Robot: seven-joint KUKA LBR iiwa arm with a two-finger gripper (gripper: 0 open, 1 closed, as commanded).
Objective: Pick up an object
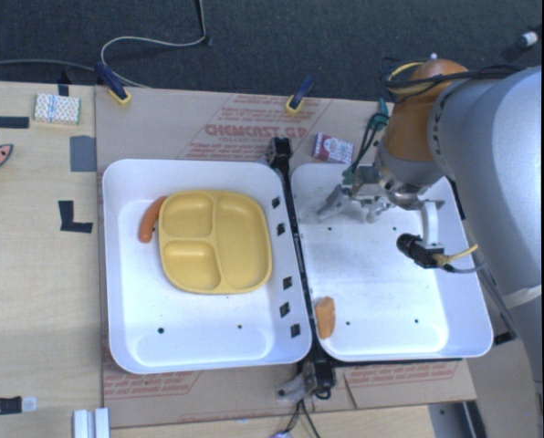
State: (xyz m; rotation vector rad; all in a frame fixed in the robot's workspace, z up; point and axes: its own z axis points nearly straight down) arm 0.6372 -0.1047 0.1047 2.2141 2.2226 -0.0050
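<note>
The arm looms at three o'clock; its gripper hangs in the right bin, whether spread I cannot tell. The small orange piece, at six o'clock, looks light and soft; grasp across its width.

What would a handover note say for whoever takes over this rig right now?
Gripper: low over the upper left part of the right bin, nothing visibly between its fingers; open or shut is unclear.
Things: yellow divided plate in the left bin, with an orange sausage-shaped piece against the plate's left edge. A small tan piece lies by the right bin's lower left corner.
Done: nothing lifted.
Left: choose an object, grasp it, raise it.
</note>
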